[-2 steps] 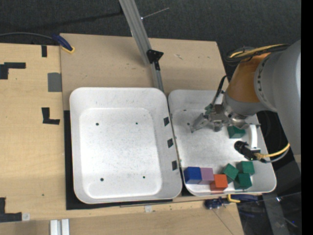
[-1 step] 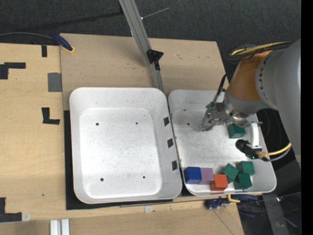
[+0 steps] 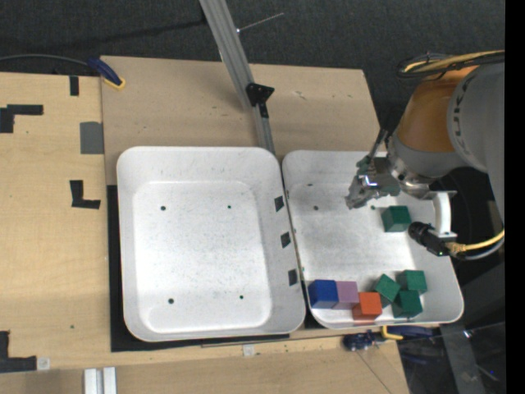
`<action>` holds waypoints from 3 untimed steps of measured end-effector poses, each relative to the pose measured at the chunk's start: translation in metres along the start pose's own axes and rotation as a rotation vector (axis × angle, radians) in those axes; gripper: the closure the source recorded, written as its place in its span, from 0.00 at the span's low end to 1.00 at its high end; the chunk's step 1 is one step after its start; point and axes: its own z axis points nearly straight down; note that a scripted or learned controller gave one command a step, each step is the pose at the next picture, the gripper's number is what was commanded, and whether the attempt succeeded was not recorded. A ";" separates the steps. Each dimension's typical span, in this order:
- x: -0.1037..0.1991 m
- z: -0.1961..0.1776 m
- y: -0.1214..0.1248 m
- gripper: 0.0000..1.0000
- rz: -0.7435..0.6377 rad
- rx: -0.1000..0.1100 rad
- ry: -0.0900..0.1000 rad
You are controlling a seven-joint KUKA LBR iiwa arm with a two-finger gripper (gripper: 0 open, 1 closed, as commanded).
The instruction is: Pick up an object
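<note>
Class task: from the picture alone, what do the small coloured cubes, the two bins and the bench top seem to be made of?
Coloured cubes: probably painted wood or foam; flat, matte colours, crisp edges.
Bins: likely moulded plastic; smooth white, rounded corners, faint speckles.
Bench top: looks like plywood or fibreboard; pale tan, matte surface.

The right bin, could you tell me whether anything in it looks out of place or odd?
Nothing looks damaged or spilled. One green block sits apart, near the gripper, while the blue block, purple block, orange block and other green ones crowd the right bin's near edge.
</note>
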 end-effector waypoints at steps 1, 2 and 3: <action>-0.002 -0.049 0.011 1.00 0.000 -0.001 -0.001; -0.001 -0.094 0.012 1.00 0.000 -0.001 -0.001; 0.063 -0.091 0.021 1.00 -0.006 0.004 0.002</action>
